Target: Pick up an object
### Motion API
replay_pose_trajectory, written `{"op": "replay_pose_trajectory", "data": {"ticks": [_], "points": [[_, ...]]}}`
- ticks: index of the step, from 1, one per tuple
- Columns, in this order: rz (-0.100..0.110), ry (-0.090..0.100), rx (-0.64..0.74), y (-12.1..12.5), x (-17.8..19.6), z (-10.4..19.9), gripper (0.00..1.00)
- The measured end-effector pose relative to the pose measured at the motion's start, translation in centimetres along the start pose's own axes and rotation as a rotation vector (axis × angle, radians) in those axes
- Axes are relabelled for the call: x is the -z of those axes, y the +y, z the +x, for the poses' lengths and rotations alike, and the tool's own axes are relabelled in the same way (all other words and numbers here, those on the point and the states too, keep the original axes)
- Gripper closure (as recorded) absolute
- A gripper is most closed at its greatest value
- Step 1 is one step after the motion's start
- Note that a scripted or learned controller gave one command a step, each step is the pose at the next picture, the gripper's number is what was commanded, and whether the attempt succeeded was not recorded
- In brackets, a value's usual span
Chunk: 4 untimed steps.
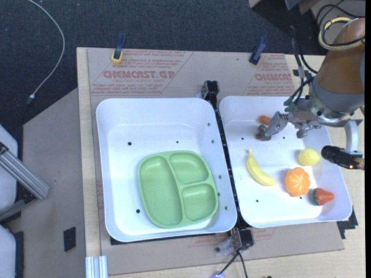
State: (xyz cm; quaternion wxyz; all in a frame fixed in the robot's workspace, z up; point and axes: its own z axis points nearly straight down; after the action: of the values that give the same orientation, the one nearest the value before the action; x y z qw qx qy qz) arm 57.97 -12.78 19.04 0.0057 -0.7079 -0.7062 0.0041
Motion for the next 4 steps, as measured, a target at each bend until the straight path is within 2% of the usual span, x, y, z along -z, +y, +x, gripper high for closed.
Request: {"op": "replay_pose_trajectory", "data": {"ticks": [1,2,3,4], "points": [[-0.013,-0.002,0.003,0.3,0.7,0.0,0.00],[-0.006,0.000,0.002,0.4,-5.7,0.3,0.00],[-0.017,0.002,0.002,0.7,-10.4,0.4,0.00],[-0.014,-0.002,0.002,0.5,-9.5,0.3,1.00]]}}
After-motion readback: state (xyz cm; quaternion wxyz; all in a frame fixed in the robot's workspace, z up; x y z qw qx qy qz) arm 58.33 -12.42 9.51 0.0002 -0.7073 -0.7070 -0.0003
